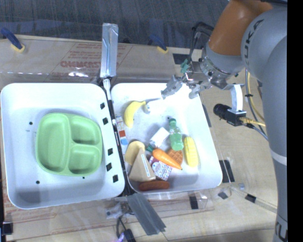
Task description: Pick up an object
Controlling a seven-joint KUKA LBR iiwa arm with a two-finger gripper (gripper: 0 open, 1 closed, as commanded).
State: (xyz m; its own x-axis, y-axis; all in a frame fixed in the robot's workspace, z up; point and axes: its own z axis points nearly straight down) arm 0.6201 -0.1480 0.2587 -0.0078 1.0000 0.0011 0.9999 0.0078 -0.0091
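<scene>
The gripper (183, 87) hangs over the far edge of the right bin (212, 150), fingers spread and grasping nothing; a banana (132, 111) lies just left of it; a carrot (166, 158) rests nearer; the left bin (15, 135) holds a green tray (68, 143).

Toy foods (161, 155) heaped in right bin (204, 130), yellow banana (132, 112) apart.

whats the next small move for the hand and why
Probably lower the hand toward the banana down and to its left. The hand sits over the right bin's far edge with nothing between its fingers, and that banana lies apart from the pile, nearest it.
</scene>
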